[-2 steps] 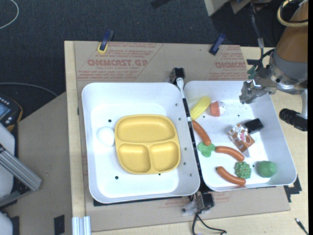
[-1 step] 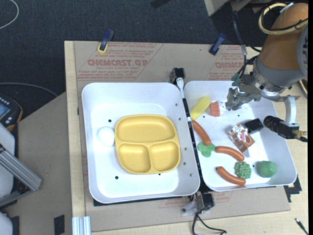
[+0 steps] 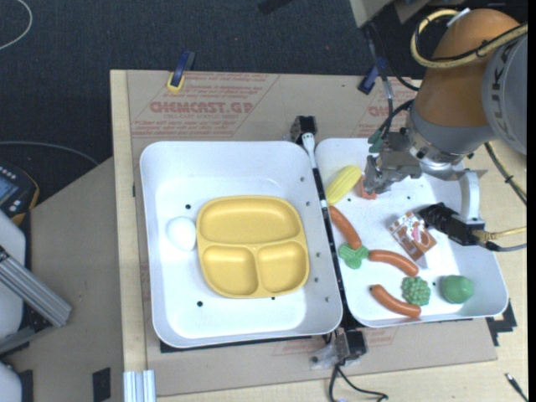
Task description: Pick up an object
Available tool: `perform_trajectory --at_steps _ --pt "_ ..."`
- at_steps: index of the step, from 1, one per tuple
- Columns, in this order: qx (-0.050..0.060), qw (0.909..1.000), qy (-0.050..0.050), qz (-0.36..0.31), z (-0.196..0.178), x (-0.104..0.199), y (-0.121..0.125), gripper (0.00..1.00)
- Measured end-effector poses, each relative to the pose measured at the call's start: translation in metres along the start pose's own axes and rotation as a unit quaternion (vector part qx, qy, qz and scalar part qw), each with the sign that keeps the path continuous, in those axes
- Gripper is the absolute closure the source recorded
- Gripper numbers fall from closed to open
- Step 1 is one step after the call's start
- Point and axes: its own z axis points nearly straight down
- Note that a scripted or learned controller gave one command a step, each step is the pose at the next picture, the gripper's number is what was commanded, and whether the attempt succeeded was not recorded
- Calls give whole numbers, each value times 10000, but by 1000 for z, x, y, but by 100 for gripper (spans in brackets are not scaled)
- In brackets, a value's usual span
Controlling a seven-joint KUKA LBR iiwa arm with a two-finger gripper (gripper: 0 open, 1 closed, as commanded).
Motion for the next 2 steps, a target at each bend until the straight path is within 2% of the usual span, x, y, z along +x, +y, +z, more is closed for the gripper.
perform_trajectory --at_steps 2 --pt "4 10000 5 -11 -12 100 -40 100"
